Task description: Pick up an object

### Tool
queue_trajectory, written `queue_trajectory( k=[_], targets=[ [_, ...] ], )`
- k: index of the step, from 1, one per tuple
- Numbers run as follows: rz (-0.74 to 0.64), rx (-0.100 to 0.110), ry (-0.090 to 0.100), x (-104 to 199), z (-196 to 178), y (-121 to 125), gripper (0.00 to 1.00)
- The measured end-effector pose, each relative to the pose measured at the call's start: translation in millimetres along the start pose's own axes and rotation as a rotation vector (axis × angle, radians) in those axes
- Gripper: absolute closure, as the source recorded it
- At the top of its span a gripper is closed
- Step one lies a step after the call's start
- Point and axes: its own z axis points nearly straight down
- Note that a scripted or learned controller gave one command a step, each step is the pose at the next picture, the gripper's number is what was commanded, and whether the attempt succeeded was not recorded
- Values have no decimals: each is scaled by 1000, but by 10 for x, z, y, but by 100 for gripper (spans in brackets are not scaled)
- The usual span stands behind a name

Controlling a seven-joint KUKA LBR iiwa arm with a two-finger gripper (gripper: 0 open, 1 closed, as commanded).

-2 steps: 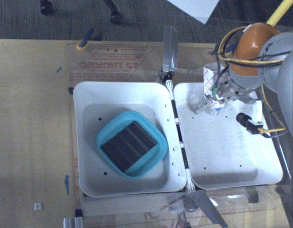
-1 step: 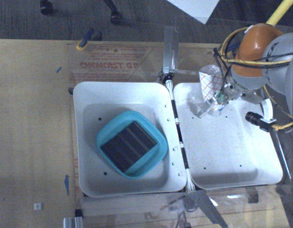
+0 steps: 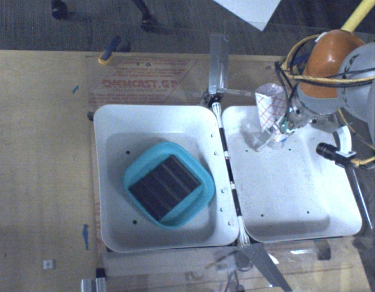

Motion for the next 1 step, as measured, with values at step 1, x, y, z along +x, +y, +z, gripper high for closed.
queue_trajectory(
  k=[1],
  targets=[
    [2, -1, -1, -7, -103, -4, 100]
  ],
)
